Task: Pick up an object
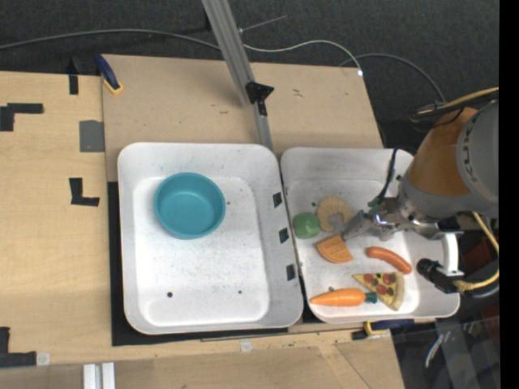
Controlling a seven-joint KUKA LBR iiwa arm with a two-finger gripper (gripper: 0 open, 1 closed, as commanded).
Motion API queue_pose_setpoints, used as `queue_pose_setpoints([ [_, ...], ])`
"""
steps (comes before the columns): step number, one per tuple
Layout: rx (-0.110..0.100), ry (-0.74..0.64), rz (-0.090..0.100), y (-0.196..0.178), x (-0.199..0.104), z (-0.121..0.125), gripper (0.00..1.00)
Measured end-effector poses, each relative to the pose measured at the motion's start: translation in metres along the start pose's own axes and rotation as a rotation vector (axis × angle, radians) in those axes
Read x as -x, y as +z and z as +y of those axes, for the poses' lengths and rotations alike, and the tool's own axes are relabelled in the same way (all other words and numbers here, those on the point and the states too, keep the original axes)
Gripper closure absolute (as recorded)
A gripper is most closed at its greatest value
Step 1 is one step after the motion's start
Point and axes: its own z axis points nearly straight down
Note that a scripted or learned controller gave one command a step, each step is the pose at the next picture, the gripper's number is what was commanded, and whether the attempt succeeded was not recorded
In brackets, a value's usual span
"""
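The right bin [324,162] holds toy food: a green ball [306,225], a tan round cookie [333,210], an orange wedge [334,250], a red sausage [389,258], a pizza slice [383,285] and a carrot [339,298]. My gripper [354,226] reaches in from the right and hangs low over the middle of this bin, its tips between the cookie and the orange wedge. Nothing is visibly held between its fingers.
The left bin [142,298] contains a blue bowl [190,205]. A grey metal pole [233,51] slants down to the gap between the bins. Cables cross the dark floor at the back. The arm's orange band [442,156] sits at the right bin's right rim.
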Motion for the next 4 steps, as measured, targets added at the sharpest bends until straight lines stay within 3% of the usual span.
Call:
queue_pose_setpoints([
  [1, 0.000, -0.001, 0.002, -0.012, -0.001, 0.000, 1.00],
  [4, 0.003, 0.000, -0.001, -0.156, 0.002, 0.005, 1.00],
])
